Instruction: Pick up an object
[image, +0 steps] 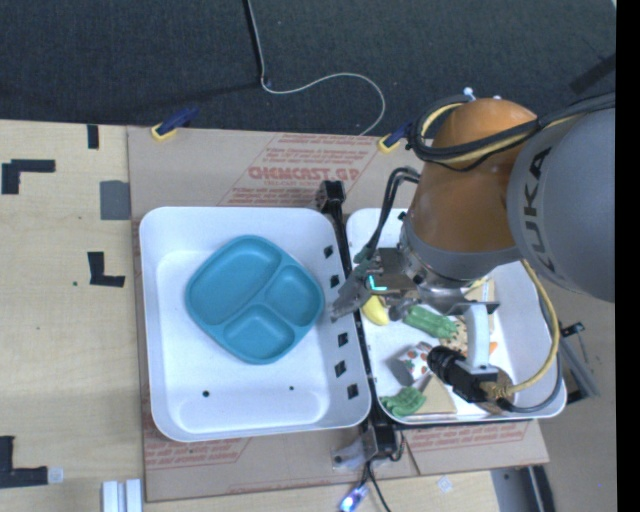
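Resting on brown cardboard (300, 175) over dark carpet (130, 60), two white bins (165, 300); end effector (385, 295) grip cannot be told.

Desk (60, 330): pale wood surface with black markings. A printed cardboard sheet (290, 170) lies flat on it. Two white bins sit side by side on the cardboard, touching: left bin (160, 330), right bin (545, 320). White cable (330, 85) at far edge.

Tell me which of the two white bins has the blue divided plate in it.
The left bin, farther from the arm. The blue divided plate lies in it, while the right bin holds small mixed items under the gripper.
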